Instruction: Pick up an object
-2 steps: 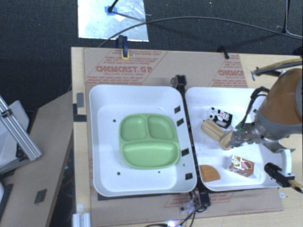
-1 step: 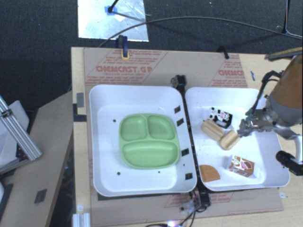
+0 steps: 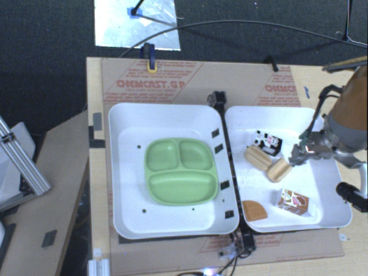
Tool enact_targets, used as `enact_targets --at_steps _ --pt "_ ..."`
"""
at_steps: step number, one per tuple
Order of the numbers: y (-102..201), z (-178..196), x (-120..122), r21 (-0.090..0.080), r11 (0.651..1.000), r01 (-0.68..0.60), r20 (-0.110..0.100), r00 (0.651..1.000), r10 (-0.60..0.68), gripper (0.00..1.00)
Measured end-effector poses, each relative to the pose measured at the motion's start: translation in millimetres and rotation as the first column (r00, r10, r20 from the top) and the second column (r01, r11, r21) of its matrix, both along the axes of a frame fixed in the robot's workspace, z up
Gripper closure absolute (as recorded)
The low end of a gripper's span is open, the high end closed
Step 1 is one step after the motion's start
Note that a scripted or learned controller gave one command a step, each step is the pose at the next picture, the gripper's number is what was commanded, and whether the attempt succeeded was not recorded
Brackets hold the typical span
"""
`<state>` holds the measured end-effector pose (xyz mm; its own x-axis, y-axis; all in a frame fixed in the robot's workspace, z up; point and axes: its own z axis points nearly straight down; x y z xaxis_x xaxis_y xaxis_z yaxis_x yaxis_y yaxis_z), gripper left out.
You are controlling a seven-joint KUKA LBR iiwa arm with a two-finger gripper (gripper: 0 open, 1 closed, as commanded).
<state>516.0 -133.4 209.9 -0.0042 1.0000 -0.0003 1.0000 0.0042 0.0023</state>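
The right bin [image 3: 328, 211] holds several small objects. A tan cylinder [image 3: 257, 157] lies near its middle, with a tan block [image 3: 278, 170] touching its right end. Behind them sits a black-and-white item [image 3: 268, 142]. A brown-and-white packet [image 3: 294, 202] lies near the front right, and an orange-brown disc [image 3: 253, 210] rests at the front left corner. My gripper [image 3: 301, 153] reaches in from the right and hangs low, just right of the tan block. I see nothing held in it.
The left bin [image 3: 123, 171] holds a green divided plate [image 3: 180, 171]. A black divider with clips [image 3: 226, 154] runs between the bins. The arm's grey body and orange band [image 3: 351, 111] stand over the right bin's right edge.
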Motion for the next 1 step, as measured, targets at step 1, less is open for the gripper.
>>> enact_targets --at_steps 1 --pt "58.8 -6.6 3.0 0.002 1.000 -0.006 -0.001 1.000 0.006 1.00"
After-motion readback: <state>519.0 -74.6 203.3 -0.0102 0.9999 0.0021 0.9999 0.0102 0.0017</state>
